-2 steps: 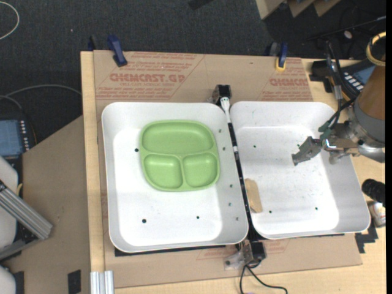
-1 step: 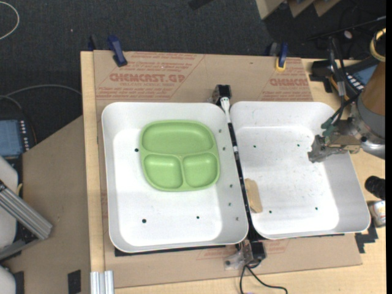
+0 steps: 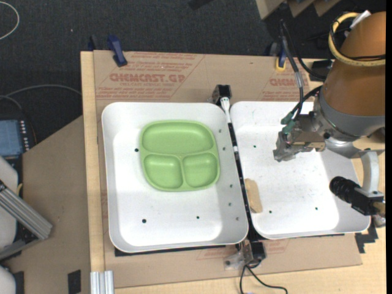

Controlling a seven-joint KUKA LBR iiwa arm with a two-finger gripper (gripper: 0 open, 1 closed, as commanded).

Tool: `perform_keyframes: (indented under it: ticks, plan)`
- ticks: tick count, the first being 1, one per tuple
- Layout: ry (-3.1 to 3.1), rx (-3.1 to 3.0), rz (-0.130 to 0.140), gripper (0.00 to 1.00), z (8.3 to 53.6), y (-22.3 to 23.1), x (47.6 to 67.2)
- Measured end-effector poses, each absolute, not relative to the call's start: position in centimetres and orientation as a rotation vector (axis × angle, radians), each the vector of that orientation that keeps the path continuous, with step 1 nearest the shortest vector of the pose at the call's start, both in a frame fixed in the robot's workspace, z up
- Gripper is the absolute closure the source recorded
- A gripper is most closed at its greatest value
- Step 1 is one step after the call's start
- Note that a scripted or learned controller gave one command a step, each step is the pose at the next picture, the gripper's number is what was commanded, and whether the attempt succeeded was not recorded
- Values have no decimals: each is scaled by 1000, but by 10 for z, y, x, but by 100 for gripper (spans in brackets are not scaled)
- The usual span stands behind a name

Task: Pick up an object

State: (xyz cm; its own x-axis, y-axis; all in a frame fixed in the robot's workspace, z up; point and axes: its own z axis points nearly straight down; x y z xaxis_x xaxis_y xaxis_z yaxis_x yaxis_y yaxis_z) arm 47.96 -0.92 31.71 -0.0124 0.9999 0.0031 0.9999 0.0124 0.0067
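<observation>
One green plate (image 3: 179, 154): it lies flat in the left bin (image 3: 122, 213), a little above the middle; it has three compartments, one wide at the far side and two small at the near side, and I see nothing in them.
Room around the plate: white floor is free on all sides, most at the near side and at the left; the plate touches no wall.
Tan piece (image 3: 253, 196): a small flat thing in the right bin (image 3: 306, 219), just beside its left wall, close to the rim where the two bins meet.
Room around the tan piece: open to the right and to the near side, tight against the wall at the left.
Gripper (image 3: 283, 153): it hangs over the far middle part of the right bin, well apart from the tan piece and from the plate; nothing is seen in it.
Gripper state: I cannot tell whether it is open or closed.
Arm (image 3: 355, 72): it covers the far right corner of the right bin.
Bench board (image 3: 147, 72): brown, with red print, under both bins.
</observation>
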Motion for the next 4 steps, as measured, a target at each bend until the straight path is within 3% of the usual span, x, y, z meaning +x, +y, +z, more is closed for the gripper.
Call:
perform_keyframes:
  ticks: [1,2,3,4]
  plan:
    - [2236,2207,6,100,317,99,479]
    - [2207,2220,18,100,441,33,480]
    - [2235,2215,-5,100,410,113,478]
    - [2232,2213,0,100,401,188,478]
